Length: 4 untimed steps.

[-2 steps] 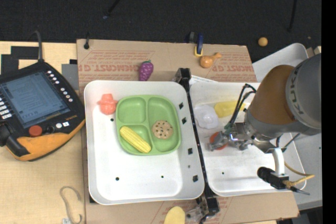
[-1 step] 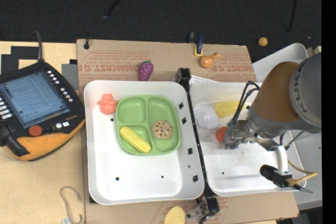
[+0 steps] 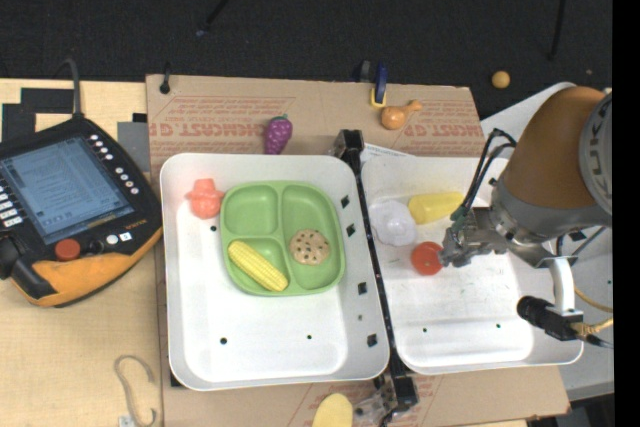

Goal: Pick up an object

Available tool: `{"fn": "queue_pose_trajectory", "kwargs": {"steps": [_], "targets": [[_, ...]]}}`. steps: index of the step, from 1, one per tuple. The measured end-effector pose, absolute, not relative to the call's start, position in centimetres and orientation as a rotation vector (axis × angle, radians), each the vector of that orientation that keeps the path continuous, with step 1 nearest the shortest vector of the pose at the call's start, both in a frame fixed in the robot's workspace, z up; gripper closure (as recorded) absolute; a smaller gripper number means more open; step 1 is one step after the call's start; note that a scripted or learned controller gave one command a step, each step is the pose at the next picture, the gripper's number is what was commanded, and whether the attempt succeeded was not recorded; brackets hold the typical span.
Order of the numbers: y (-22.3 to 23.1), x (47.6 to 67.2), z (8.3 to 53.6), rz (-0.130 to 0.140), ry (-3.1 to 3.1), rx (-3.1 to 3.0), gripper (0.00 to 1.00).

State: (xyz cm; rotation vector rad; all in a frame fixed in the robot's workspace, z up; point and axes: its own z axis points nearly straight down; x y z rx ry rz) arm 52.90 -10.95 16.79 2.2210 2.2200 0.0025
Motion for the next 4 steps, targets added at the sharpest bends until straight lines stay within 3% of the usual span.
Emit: {"fn": "queue_pose_trajectory", "kwargs": {"steps": [1, 3, 4], "targets": [[-11.0, 53.0, 22.0, 0.002, 2.22, 2.22, 1.0], [-4.2, 47.7, 21.7, -0.005, 2.226, 2.225, 1.0], [-4.1, 48.1, 21.9, -0.003, 2.222, 2.225, 1.0]]}}
